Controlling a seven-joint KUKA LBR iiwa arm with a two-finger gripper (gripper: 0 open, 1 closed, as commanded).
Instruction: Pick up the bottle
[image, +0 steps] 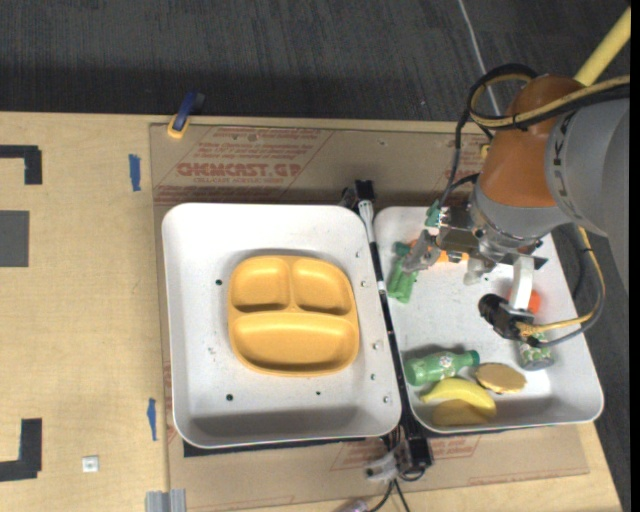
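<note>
A green bottle (440, 365) lies on its side in the right bin (585, 395), near the bin's front left corner and close to the banana. My gripper (468, 256) hangs over the back half of the same bin, well behind the bottle and apart from it. The grey wrist with its orange band covers much of the gripper from above. Nothing shows in its grasp.
A yellow banana (462, 398) and a brown round piece (500, 377) lie just right of the bottle. A green oblong thing (402, 277) rests by the right bin's left wall. A small green item (535, 353) sits at the right. The left bin (190, 300) holds a yellow divided plate (293, 311).
</note>
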